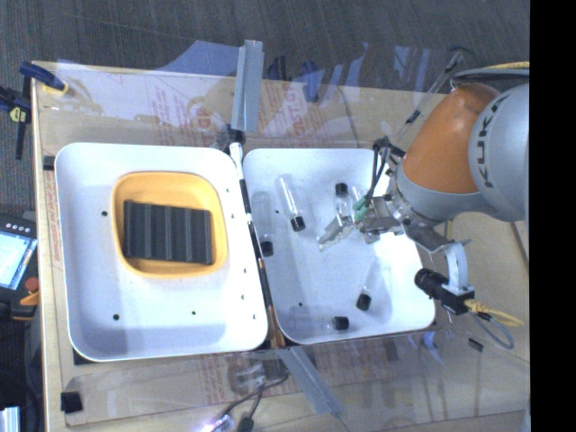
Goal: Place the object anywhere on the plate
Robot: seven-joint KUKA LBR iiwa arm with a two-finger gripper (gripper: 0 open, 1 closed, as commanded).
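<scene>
A yellow plate (169,187) with a dark ridged insert (168,232) lies in the left white bin (81,295). Several clear vials with black caps lie in the right bin (310,318). One vial (290,202) lies near that bin's upper left, and another (261,223) rests along the left wall. Small black-capped pieces sit at the top (341,189), lower middle (363,301) and front (340,323). My gripper (335,230) hangs low over the middle of the right bin, to the right of the upper-left vial. Nothing can be made out in its grasp.
The grey arm with its orange band (450,142) covers the right bin's upper right corner. A black cable fitting (432,283) juts out at the bin's right wall. A raised divider (255,241) separates the two bins. A small screen (13,259) sits at the far left.
</scene>
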